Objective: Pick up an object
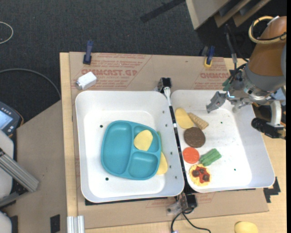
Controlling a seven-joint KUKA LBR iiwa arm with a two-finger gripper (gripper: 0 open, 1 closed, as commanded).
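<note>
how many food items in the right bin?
6, all along its left side: yellow piece, cone, brown patty, orange disc, green piece, pizza slice at the front. Gripper may hide something small.

Dark speckled carpet floor [113, 27] fills the top and left, with thin cables looping across it at the upper left. The table [72, 150] is tan, topped by a printed cardboard sheet [118, 68] held by a blue clamp [87, 51] at the back left and a blue-and-yellow clamp [209, 56] at the back right. A small white block [86, 80] lies on the cardboard. Beige furniture corner [218, 11] at the top right. Aluminium extrusion bar [18, 175] at the left edge. Light even, soft shadows.
</note>
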